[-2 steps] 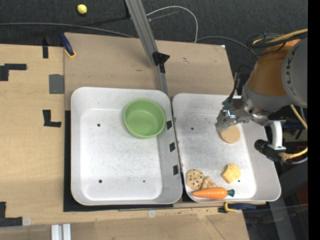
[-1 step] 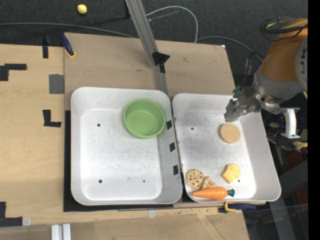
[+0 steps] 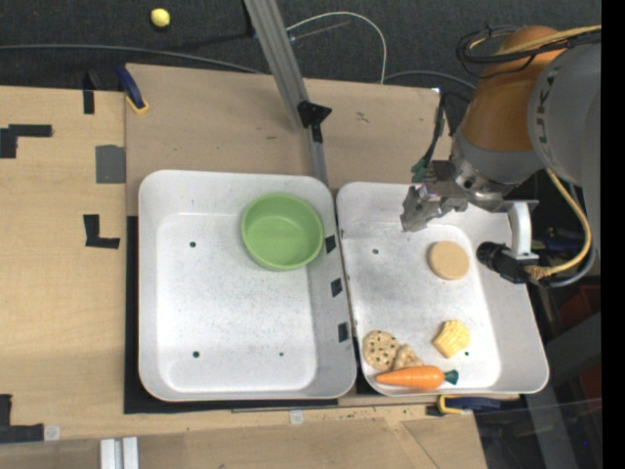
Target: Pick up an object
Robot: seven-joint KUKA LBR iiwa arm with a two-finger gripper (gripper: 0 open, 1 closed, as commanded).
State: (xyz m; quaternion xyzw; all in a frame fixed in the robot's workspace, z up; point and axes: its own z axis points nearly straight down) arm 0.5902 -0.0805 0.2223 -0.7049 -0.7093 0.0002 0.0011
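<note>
My gripper (image 3: pixel 422 210) hangs over the back of the right bin (image 3: pixel 391 262), with nothing visible between its fingers. A round tan biscuit (image 3: pixel 449 260) lies just right of and in front of it. Near the bin's front lie a yellow corn piece (image 3: pixel 450 338), a speckled cookie (image 3: pixel 379 348) and an orange carrot (image 3: pixel 415 378) with a green top. A green bowl (image 3: pixel 282 231) sits at the back right of the left bin (image 3: pixel 176 291).
A grey slanted pole (image 3: pixel 283 57) rises behind the bins, ending at a black clamp. Cables loop on the dark floor behind the bench. A small yellow ball (image 3: pixel 160 17) lies on the floor at the far left.
</note>
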